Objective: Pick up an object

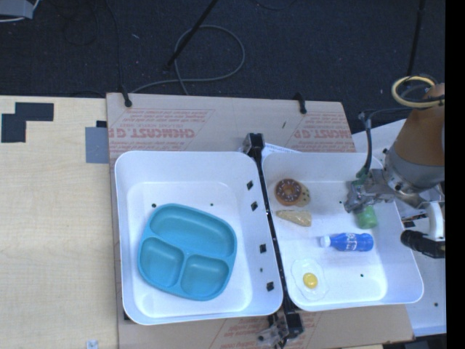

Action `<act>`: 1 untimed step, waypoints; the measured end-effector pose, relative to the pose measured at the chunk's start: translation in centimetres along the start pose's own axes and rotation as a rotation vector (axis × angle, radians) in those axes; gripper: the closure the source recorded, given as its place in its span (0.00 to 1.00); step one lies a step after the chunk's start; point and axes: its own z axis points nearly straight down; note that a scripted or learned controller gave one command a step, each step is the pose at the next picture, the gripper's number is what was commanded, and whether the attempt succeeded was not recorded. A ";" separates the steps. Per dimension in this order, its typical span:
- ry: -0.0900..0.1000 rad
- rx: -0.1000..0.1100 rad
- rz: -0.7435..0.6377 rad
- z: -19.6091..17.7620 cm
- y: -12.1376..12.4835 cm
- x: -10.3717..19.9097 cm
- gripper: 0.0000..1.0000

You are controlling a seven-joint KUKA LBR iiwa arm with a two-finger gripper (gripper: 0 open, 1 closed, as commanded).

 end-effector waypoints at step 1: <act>0.000 -0.001 -0.007 -5.1 0.0 1.0 1.00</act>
